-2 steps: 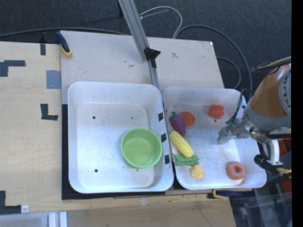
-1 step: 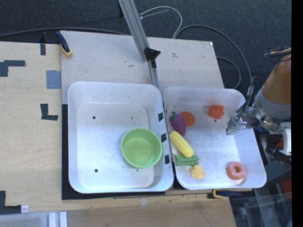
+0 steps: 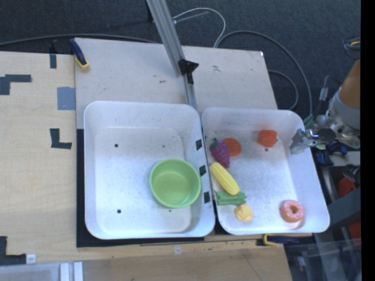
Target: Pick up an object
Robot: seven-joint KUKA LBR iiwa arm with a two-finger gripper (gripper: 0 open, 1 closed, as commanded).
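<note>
Gripper (image 3: 299,140) at right bin's (image 3: 304,174) right rim; finger state cannot be told. Nearest pepper (image 3: 268,137): likely light, rigid; grasp across its middle.

arm (image 3: 350,101): grey casing | orange band above wrist | hand (image 3: 300,140): silver-grey metal

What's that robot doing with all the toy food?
The robot arm's gripper is at the right edge of the right bin, and it isn't holding anything. That bin has toy food in it: purple grapes, a corn cob, a pink donut and an orange piece closest to the gripper. The left bin holds a green bowl.
</note>
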